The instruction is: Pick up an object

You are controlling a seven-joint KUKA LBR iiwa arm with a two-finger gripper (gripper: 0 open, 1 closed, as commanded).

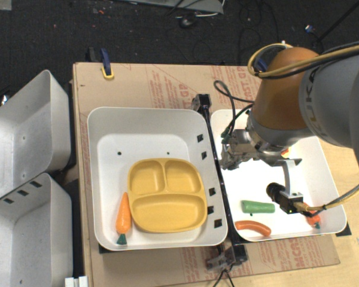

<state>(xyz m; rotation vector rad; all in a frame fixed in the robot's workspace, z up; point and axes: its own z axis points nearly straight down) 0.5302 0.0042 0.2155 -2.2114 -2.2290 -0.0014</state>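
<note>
One camera is fixed above the bench point(167, 82) and looks down at a slant. It stands far enough off to take in both white bins, the left bin point(102, 160) and the right bin point(332, 178), plus dark floor beyond. The arm point(311, 94) enters from the right, large and close to the lens.
</note>
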